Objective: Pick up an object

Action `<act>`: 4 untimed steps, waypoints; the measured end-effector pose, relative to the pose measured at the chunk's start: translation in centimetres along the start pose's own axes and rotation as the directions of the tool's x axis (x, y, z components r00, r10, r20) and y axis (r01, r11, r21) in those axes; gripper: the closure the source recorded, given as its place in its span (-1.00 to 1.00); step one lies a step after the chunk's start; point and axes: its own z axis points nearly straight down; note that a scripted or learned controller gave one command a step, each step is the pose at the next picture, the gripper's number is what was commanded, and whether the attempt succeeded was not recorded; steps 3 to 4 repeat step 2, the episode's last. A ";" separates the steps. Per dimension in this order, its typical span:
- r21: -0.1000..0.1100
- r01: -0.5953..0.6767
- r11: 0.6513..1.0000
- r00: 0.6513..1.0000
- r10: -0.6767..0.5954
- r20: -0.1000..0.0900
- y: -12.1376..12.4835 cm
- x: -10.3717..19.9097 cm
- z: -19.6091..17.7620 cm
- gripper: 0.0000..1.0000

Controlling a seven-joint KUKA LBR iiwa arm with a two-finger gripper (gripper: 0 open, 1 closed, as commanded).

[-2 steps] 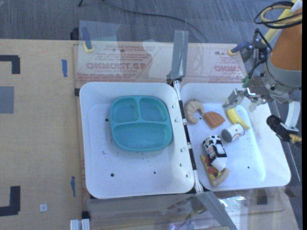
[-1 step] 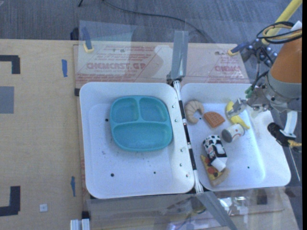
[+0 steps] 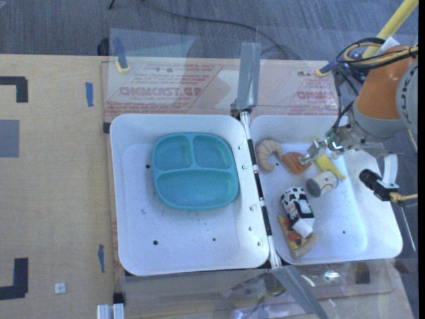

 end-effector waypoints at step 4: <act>0.012 -0.024 1.000 1.000 0.024 -0.004 5.0 9.2 -9.0 1.00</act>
